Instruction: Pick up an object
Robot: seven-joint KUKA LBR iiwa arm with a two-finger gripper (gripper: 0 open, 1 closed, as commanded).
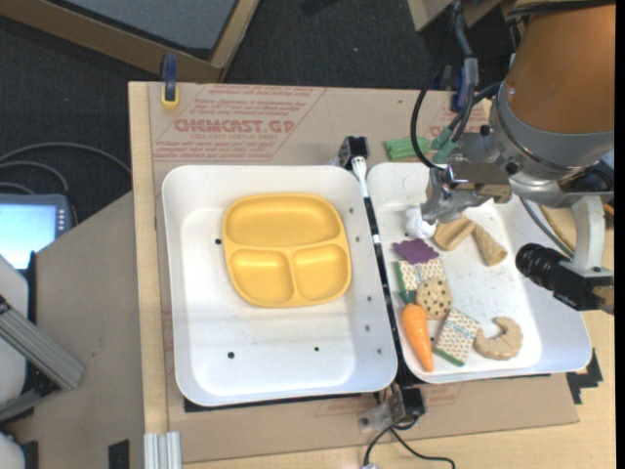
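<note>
- Camera view: the claw (pixel 433 210) is seen lowered into the upper left part of the right-hand white bin (pixel 547 360), beneath the arm's grey wrist (pixel 547 140) and orange band (pixel 566 52); whether it is apart or together cannot be told, as its tips are lost in a blur of grey and white.
- A small white piece (pixel 419 228) is seen directly under the claw's tip, seemingly touching it; no object can be made out between its tips.
- Just to the right of the claw, a tan bread-like piece (pixel 452 233) is laid on the bin floor, with a second tan piece (pixel 489 246) a little farther right.
- Just below the claw, a purple toy food piece (pixel 416 252) is seen, and beneath that a pair of patterned sandwich-like squares (pixel 427 286).
- Farther below, an orange toy carrot (pixel 418 335) is laid near the bin's left wall, beside another patterned square (pixel 456 334) and a curved tan croissant-like piece (pixel 499 339) at lower right.
- Well to the left of the claw, a yellow three-compartment plate (pixel 286 249) is set in the left white bin (pixel 195 360).
- Between the two bins, a black clamp (pixel 352 149) is fixed up and to the left of the claw.
</note>
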